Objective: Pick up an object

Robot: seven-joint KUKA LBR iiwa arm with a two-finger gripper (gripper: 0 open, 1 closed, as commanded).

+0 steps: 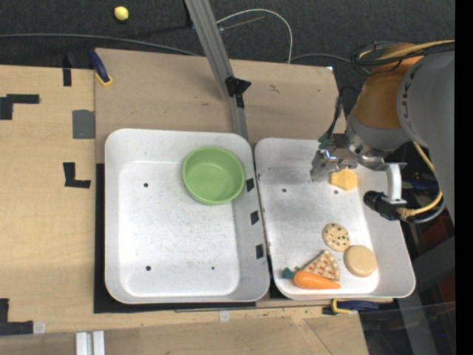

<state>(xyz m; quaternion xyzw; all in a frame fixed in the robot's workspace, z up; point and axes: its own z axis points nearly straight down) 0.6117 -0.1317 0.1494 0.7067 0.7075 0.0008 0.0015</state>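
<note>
Now tool (pixel 326 163) in right bin (pixel 295 220); yellow wedge (pixel 344 179) just beside; finger state unclear.

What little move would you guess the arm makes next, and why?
Probably a short drop onto the yellow block. The gripper sits right beside it in the right bin, with nothing visibly between its fingers, so no pick looks made yet.

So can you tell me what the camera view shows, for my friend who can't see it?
A grey robot arm reaches over the right white bin, its gripper beside a yellow piece. Nearer the front lie a cookie, a tan round, a pizza slice and a carrot. The left bin holds a green bowl.
</note>
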